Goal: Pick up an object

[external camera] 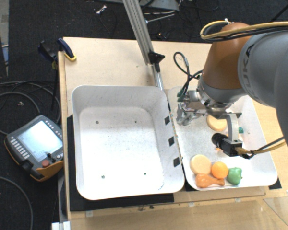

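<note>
Nearest the camera, off the table's left edge, a pendant (36, 147) lies on the floor among cables. On the table (110, 61) the left bin (120, 138) takes up most of the near half, with only specks on its floor. Along the far side a metal pole (139, 28) slants down to where the two bins meet.

My right bin (266, 174) sits against the table's right edge. My tool (184, 118) is low in that bin's far left corner, close to the wall shared with the left bin. Whether it is wide, narrow or gripping something I cannot tell; my own wrist and its cabling cover too much.

What I could pick is elsewhere. A pale disc (217, 123) lies mid-bin, partly under my wrist. Clustered at the bin's near edge are a cream round (200, 164), an orange ball (219, 169) touching it, an orange pear-shaped piece (207, 180) below them, and a green piece (234, 175) at the right end.

My worry: closing where I am would likely catch nothing, since I see no object at that corner. I also risk scraping the shared wall. If I go for the near cluster, the pieces touch, so one may be pushed aside or the ball may roll away.
</note>
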Robot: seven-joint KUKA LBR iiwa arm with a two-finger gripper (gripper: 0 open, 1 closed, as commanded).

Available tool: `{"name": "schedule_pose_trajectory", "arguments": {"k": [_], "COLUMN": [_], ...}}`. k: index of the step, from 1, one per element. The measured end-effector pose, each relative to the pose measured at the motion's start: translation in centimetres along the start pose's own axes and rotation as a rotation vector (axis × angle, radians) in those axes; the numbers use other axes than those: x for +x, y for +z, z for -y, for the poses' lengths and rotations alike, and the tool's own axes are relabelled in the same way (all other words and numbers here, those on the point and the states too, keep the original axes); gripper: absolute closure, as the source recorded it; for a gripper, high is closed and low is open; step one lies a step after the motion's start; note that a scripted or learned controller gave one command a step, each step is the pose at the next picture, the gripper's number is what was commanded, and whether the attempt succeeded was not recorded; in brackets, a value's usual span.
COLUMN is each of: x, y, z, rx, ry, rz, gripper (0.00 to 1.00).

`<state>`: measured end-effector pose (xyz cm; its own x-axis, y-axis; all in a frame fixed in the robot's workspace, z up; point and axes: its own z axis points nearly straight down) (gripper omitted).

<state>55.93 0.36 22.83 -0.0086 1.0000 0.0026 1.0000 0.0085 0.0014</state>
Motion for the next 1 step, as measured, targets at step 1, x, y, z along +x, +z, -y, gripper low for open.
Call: {"name": "schedule_pose_trajectory", "arguments": {"k": [1], "x": [5.68], "y": [0.71], "z": [-1.01], "rx": [0.001], "ry": [-0.001], "rz": [0.001], "gripper": [1.00]}}
